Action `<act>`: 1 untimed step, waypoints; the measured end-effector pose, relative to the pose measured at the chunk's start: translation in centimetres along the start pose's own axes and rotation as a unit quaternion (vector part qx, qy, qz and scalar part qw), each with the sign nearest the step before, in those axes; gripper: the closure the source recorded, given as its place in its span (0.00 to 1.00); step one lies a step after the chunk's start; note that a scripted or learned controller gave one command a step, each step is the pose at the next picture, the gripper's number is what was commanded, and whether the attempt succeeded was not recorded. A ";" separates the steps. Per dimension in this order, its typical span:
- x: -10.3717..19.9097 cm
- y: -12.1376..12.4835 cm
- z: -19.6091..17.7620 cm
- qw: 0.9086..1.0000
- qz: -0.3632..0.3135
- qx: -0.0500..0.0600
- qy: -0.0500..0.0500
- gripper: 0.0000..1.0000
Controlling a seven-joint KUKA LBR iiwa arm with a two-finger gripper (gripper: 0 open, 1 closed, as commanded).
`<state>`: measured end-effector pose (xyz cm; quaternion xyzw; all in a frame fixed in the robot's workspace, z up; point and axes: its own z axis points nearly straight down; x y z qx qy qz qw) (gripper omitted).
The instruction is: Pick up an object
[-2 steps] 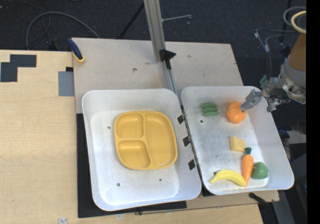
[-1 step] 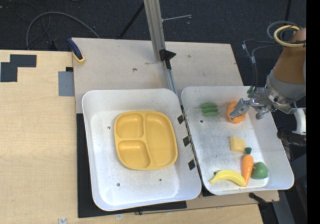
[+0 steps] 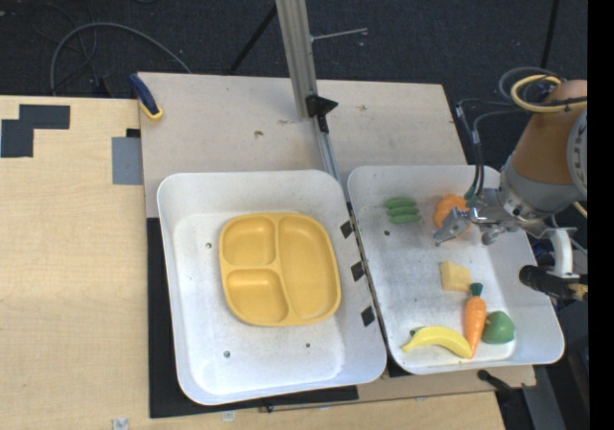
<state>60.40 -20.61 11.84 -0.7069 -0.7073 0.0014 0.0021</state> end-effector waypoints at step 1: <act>-0.1 0.0 -1.2 1.000 0.000 -0.001 0.000 1.00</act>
